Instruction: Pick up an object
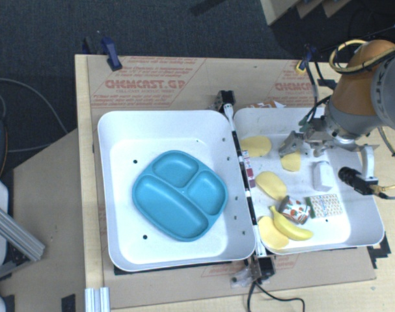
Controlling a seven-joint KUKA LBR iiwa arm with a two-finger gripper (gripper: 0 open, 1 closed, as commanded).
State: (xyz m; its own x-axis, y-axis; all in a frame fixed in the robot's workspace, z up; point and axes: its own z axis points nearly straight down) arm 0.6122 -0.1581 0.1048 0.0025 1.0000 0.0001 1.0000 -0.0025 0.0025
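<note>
The blue divided plate lay in the middle of the left bin and serves as landmark. Right of the plate, past the divider, the right bin held the loose items: a banana at the plate's lower right, a yellow disc level with the plate, another yellow disc further up, a patterned card beyond the banana. The arm (grey, orange band) came in far right of the plate. The gripper hung low at that bin's upper part, beside a small yellow piece; finger spread could not be told, nothing seen held
</note>
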